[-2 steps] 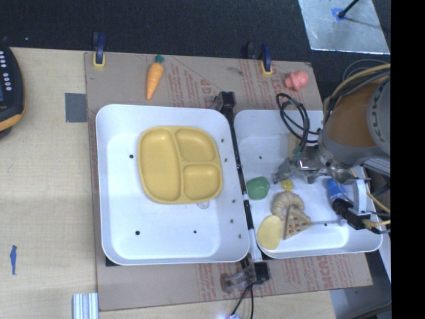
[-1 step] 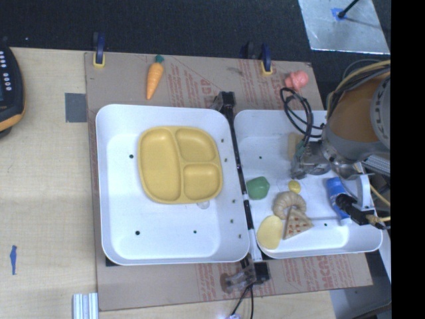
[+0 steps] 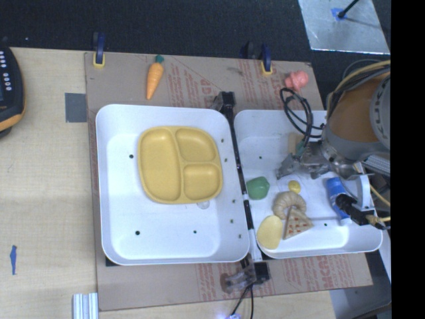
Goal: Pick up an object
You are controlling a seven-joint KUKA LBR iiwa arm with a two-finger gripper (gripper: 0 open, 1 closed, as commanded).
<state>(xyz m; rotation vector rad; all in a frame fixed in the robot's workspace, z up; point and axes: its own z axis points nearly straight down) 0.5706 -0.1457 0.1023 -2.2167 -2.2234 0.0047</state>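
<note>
Both bins, left bin (image 3: 119,178) and right bin (image 3: 265,128), look like smooth white plastic with a faint sheen. Divided tray (image 3: 179,163): pale yellow plastic, smooth, semi-matt. Board (image 3: 192,78) under the bins: brown cardboard, matt (red print on it). Bench top (image 3: 40,191): light wood-grain look, matt. Carrot (image 3: 154,77), green piece (image 3: 257,187), pink piece (image 3: 297,80): smooth moulded plastic. Gripper (image 3: 292,166): dull grey metal. Cable (image 3: 297,111): glossy black.

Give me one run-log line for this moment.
arm: over right white bin | gripper: low, above green round toy | grasp: none seen | yellow divided plate: left white bin
</note>
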